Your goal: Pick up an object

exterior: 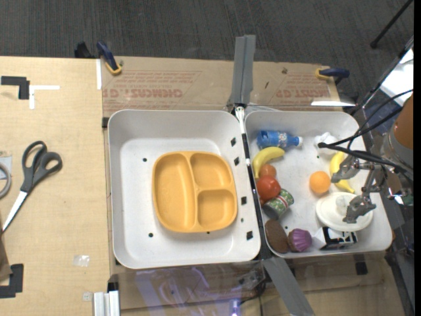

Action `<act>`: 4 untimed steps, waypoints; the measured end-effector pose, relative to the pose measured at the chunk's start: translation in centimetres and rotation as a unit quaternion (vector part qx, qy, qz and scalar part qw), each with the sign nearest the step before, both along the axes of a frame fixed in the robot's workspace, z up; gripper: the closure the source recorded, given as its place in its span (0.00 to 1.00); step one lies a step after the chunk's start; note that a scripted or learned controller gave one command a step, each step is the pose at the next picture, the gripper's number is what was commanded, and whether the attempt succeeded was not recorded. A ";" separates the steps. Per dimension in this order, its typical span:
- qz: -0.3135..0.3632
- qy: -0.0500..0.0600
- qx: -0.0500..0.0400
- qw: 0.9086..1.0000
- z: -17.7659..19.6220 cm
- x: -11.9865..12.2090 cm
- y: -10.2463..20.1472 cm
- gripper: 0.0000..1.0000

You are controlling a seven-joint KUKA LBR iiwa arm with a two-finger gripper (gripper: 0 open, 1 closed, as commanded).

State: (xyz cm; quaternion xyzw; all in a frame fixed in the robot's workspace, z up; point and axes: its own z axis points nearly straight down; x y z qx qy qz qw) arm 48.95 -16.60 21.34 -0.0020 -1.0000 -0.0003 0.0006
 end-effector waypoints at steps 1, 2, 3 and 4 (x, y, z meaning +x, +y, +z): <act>-0.046 -0.005 -0.001 0.999 -11.1 6.0 -1.9 0.00; -0.116 -0.004 -0.001 0.993 -12.0 8.7 0.5 0.00; -0.190 -0.004 -0.001 0.982 -12.0 11.9 2.7 0.00; -0.135 -0.003 -0.001 0.991 -11.6 11.8 -5.5 0.00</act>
